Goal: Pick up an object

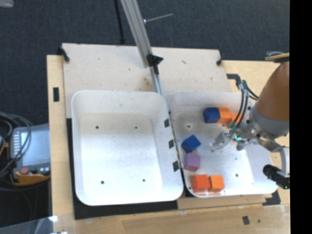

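Note:
The right bin (243,179) holds several blocks. A blue block (211,115) and an orange block (225,115) touch each other near its far side. Another blue block (191,143) lies by the bin's left wall, with a purple block (192,161) just in front of it. Two orange blocks (200,183) (217,182) sit side by side at the near edge. My gripper (220,141) hangs over the middle of the right bin, right of the second blue block and below the far pair. Nothing shows in its grasp.
The left bin (122,145) lies beside the right one, sharing a divider edge (171,140). A slanted metal pole (139,28) rises behind the bins. My arm's orange band (278,94) stands over the right bin's right side.

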`<state>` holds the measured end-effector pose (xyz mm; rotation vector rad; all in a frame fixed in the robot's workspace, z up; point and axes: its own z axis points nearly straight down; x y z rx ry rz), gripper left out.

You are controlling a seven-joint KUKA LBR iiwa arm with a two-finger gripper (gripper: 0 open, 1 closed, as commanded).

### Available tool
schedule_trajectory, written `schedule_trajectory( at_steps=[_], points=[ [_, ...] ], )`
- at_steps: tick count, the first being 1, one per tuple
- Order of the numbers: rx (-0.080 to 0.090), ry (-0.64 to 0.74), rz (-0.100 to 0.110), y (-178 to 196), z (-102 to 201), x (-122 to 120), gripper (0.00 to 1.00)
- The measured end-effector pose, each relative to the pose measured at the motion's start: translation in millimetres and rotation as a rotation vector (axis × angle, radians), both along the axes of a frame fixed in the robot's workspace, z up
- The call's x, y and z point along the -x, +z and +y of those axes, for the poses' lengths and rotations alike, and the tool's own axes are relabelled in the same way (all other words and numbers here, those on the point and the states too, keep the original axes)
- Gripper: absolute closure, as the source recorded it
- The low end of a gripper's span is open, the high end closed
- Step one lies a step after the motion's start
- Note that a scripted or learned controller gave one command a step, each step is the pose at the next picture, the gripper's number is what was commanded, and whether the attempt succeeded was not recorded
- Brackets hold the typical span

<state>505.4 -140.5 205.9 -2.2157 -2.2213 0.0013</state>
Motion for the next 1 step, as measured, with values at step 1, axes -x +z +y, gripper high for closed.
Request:
schedule_trajectory(
  at_steps=[1],
  points=[
    [0.002, -0.004, -0.005, 1.9, -0.5, -0.9, 0.0]
  ],
)
